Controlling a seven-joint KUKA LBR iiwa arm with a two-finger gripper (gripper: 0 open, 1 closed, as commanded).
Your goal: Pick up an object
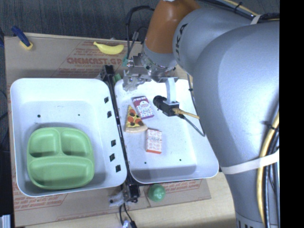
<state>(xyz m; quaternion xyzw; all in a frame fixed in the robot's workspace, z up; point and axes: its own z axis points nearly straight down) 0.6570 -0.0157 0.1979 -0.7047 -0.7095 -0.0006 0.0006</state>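
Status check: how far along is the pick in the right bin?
Done: the gripper is over the right bin's far left corner. In hand: nothing visibly lifted; the maroon box, pizza slice and orange carton all lie on the bin floor. Left: grasp one and lift it.

Divided tray (pixel 59 156) in the left bin's (pixel 61 103) front left corner, my gripper (pixel 129 83) over the right bin's (pixel 180 146) back left corner, box (pixel 143 107), pizza slice (pixel 133 118) and packet (pixel 154 141) near its left edge, banana (pixel 109 47) behind the bins, ball (pixel 156 192) before them.
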